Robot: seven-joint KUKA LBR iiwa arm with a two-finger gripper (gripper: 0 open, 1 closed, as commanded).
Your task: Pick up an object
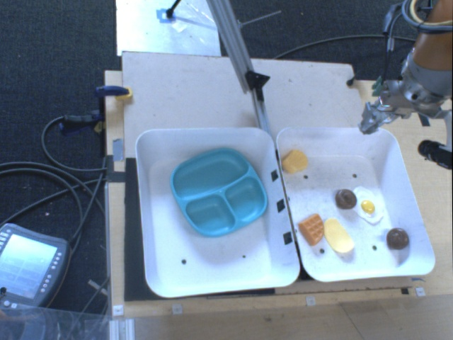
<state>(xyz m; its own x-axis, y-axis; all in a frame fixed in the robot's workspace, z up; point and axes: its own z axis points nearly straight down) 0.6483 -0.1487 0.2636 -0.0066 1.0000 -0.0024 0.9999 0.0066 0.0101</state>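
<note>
The right bin (396, 154) holds several toy foods: a yellow-orange chunk (294, 161) at its back left, a brown ball (345, 199), a fried egg (368, 207), an orange waffle piece (311, 229), a pale yellow oval piece (339, 236) and a second brown ball (397, 239) at the front right. My gripper (369, 122) hangs over the back right rim of this bin, above and apart from all the foods. Nothing shows between its tips.
The left bin (152, 211) holds a teal divided plate (218, 190). A grey slanted pole (233, 41) crosses the back of the bench and ends near the seam between the bins. Cables and a teach pendant (28, 264) lie left of the bench.
</note>
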